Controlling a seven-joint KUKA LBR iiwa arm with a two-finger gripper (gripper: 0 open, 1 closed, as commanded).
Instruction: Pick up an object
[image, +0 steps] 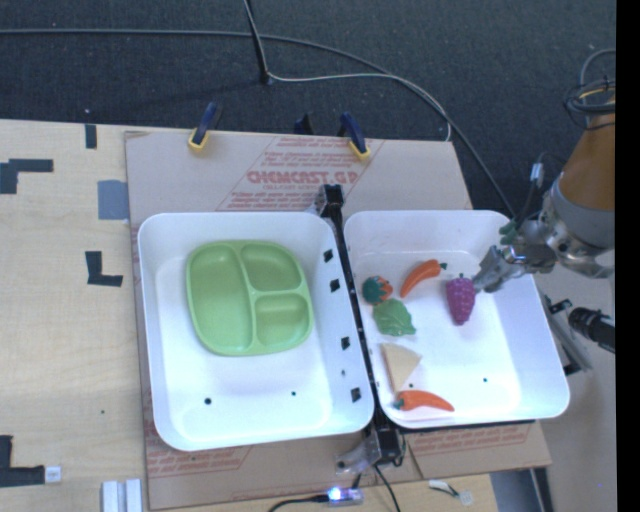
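Camera view, bench seen from above at a slant. Two shallow white bins stood side by side on a brown cardboard sheet (300, 180) with red printing, held at its far edge by two blue-and-yellow clamps (204, 128).

Left bin (160, 400): glossy white plastic, rounded corners. Contents: one pale green divided plate (250, 297), smooth, rounded-square, with one large compartment and two smaller ones, lying flat in the far half of the bin.

Right bin (520, 380): same make. Contents, six toy foods:
- bunch of purple grapes (460, 299), bumpy, near the far right part, just beside the gripper;
- orange chilli pepper (421, 276), curved and slender, left of the grapes;
- small round item, green and red (377, 290), kind not clear;
- green leafy piece (394, 319), crinkled, just below that round item;
- cream-coloured wedge (402, 363), flat and triangular;
- orange carrot (426, 402) with green top, lying along the near wall.

Arm: grey with orange band, entering from the right. Gripper (492, 272) hung low over the right bin's far right corner, close to the grapes. Whether its fingers were apart or together could not be told, and nothing was seen held between them.
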